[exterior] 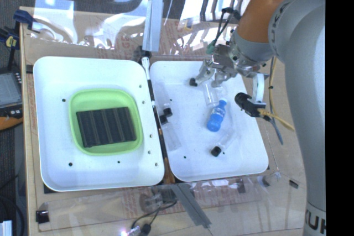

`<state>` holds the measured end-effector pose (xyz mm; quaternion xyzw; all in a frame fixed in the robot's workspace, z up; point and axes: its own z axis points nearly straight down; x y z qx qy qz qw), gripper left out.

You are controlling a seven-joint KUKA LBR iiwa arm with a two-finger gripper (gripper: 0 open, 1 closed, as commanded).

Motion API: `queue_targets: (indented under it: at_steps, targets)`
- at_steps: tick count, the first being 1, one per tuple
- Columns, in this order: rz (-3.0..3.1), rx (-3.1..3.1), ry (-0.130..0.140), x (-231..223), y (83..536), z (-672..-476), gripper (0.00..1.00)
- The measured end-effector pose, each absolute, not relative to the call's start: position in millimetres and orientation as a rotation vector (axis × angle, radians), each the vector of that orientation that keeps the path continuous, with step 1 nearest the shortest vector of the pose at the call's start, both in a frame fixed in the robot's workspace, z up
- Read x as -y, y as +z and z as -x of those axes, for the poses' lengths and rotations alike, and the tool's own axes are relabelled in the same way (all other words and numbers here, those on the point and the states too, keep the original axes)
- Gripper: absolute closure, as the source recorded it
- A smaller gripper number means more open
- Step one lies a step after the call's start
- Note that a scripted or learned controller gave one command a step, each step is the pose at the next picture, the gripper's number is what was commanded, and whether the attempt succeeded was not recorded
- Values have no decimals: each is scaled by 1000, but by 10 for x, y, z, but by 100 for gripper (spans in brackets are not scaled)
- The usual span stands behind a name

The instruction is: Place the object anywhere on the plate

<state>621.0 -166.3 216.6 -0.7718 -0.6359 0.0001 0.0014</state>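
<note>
Hand (206, 79) in the right bin (182, 157), upper part; fingers spread, gripping nothing. Bottle (215, 116) (blue, lying flat) just below it. Green plate (105, 98) in the left bin (50, 168).

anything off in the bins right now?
Only small things: the bottle lies on its side in the right bin, and the green plate in the left bin already carries a dark ridged block. No spills or visible damage.
</note>
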Motion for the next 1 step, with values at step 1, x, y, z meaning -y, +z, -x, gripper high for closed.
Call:
queue_targets:
  at_steps: [1]
  targets:
    - [2423,1996,0,1663,2166,-6210,0]
